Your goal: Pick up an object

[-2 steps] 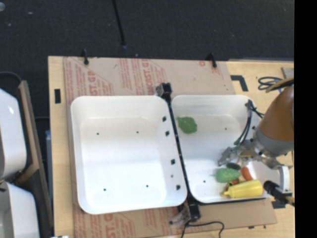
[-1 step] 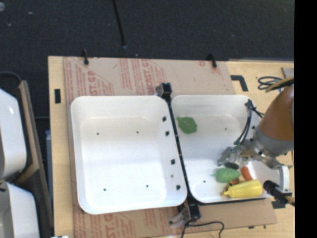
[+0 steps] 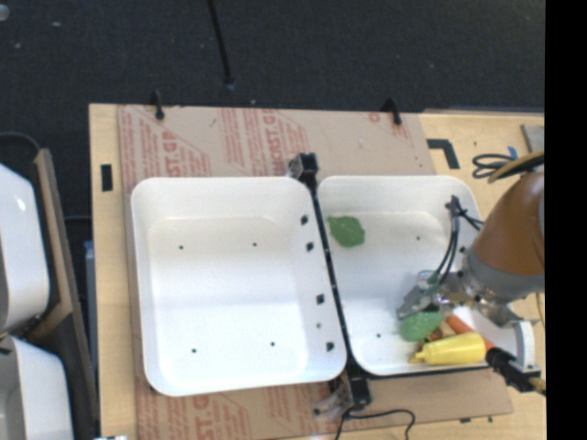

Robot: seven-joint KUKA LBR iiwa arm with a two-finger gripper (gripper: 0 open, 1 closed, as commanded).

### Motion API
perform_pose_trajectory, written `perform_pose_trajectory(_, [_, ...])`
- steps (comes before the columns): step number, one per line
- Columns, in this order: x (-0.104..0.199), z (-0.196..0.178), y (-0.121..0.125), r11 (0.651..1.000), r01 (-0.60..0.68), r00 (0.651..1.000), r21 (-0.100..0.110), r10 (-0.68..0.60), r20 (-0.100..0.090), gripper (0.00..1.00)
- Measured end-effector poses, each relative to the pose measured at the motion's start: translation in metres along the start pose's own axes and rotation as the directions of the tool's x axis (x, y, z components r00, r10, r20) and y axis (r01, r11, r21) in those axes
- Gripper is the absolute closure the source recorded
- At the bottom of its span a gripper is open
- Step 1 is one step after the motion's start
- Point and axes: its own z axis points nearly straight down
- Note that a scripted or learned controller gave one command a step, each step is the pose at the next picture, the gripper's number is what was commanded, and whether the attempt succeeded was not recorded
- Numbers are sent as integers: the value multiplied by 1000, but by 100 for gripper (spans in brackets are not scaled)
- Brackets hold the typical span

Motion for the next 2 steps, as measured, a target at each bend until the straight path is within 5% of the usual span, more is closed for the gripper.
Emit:
perform_pose_trajectory(1, [20, 0, 51, 1000, 4, 1000, -2, -4, 0, 0])
perform_pose_trajectory(2, [41, -28, 48, 1000, -19, 1000, -2, 19, 0, 0])
